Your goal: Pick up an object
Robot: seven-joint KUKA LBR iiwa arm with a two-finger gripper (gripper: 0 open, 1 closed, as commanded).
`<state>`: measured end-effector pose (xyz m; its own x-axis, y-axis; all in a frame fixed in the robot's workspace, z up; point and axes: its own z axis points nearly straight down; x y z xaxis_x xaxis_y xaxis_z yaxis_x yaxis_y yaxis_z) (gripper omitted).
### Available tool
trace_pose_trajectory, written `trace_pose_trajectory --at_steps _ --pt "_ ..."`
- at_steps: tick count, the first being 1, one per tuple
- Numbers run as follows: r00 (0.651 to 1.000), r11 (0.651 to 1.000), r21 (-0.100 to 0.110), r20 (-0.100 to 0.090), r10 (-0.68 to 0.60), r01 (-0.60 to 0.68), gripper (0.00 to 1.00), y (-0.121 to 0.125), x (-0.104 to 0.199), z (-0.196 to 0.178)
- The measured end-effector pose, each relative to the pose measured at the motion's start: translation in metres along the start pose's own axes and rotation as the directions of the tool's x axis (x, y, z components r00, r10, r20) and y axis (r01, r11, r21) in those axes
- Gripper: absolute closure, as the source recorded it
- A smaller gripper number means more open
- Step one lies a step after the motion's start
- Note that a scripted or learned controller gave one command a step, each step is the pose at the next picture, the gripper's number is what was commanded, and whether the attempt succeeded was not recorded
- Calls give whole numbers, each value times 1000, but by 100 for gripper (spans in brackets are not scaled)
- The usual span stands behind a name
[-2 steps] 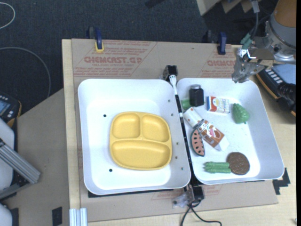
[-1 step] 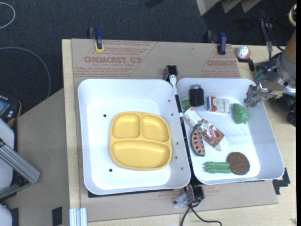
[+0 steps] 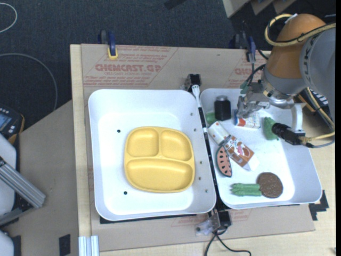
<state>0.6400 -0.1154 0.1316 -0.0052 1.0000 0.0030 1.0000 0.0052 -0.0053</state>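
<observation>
Two white bins, one yellow tray, seven small objects.

Grey arm with orange band, yellow cable

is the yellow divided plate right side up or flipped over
Right side up: the yellow plate in the left bin shows its three recessed compartments facing upward.

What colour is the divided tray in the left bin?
Yellow; the divided tray shows clearly in the camera view.
</observation>
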Motion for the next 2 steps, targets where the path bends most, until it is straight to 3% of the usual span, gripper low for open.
trace_pose_trajectory --at_steps 1,2 --pt "1000 1000 -13 -1 -6 6 100 7 102 -57" --pt "1000 1000 -11 0 -1 1 100 -45 152 -131"
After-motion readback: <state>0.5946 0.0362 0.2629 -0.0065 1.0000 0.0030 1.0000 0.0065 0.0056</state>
